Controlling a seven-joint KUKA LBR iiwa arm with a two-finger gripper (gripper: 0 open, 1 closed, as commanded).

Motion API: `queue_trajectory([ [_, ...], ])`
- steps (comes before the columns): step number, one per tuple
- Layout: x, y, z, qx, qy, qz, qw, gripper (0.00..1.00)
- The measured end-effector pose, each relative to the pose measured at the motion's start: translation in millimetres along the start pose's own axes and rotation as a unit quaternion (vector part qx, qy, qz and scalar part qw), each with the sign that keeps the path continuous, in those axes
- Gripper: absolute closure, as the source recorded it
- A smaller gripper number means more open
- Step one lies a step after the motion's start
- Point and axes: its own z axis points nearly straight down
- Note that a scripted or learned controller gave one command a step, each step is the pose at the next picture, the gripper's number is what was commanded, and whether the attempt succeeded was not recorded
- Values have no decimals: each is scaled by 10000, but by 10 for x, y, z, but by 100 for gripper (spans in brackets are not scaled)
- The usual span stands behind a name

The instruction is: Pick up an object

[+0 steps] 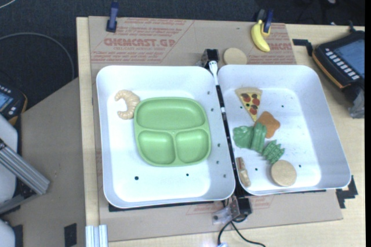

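Observation:
The right bin (307, 89) holds a pizza slice (250, 100) near its back left, an orange-brown piece (268, 123) below it, and two green toy pieces (250, 137) (272, 151) in the middle. A round tan cookie (284, 173) lies near the front, and a small brown bar (242, 172) rests against the left wall. The left bin (110, 141) holds a green divided plate (172, 130) and a tan croissant (126, 103) at the plate's upper left.
A yellow banana (260, 36) and a round tan disc (235, 56) lie on the cardboard behind the bins. A blue clamp (112, 15) sits at the back left. A black tablet device (343, 60) stands at the right edge.

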Motion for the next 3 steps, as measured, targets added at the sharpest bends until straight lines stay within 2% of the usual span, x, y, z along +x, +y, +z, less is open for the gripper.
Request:
queue_trajectory([
  [3,-8,24,-314,-49,-33,-13,10000,100],
])
